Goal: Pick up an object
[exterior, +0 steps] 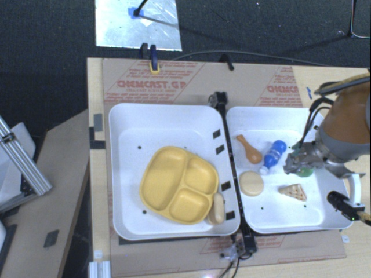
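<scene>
Honestly, going left to right, the yellow tray (178,183) in the left bin (124,120) is out of it, while the wooden spoon (249,148), blue bottle (273,154), round biscuit (251,183) and wedge (294,191) crowd the right bin (243,116), so a drop could nudge one away

The gripper (299,164) hangs low just right of the bottle; I cannot tell its state or whether it has anything, and cardboard (151,83) lines the bench over dark carpet (46,39)

Dark carpet floor (46,39) surrounds the table (191,77), its brown top printed with red lettering. A shiny metal plate (138,16) lies on the floor beyond.
</scene>
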`<action>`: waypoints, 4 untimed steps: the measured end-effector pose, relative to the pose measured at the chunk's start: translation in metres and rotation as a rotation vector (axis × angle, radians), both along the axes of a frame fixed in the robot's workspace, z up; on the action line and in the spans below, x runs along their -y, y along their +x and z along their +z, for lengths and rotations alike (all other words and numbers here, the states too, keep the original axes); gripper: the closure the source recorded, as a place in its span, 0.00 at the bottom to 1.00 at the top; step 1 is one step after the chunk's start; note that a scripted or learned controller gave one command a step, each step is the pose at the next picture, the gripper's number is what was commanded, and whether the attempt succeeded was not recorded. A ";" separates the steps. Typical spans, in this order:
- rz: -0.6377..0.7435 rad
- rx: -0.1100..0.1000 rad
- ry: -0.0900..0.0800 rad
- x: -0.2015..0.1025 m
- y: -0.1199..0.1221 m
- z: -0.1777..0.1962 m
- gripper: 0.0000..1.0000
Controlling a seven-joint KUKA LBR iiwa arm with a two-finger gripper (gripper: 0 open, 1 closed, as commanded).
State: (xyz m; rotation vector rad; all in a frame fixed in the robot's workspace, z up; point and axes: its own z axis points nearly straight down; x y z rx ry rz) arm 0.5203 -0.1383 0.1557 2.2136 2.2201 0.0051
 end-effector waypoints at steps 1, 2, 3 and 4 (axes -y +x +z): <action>0.000 0.000 0.000 0.011 0.001 0.054 1.00; 0.001 0.000 0.000 0.012 0.002 0.098 1.00; 0.006 -0.003 0.003 -0.030 0.020 0.099 1.00; 0.006 -0.003 0.003 -0.069 0.041 0.097 1.00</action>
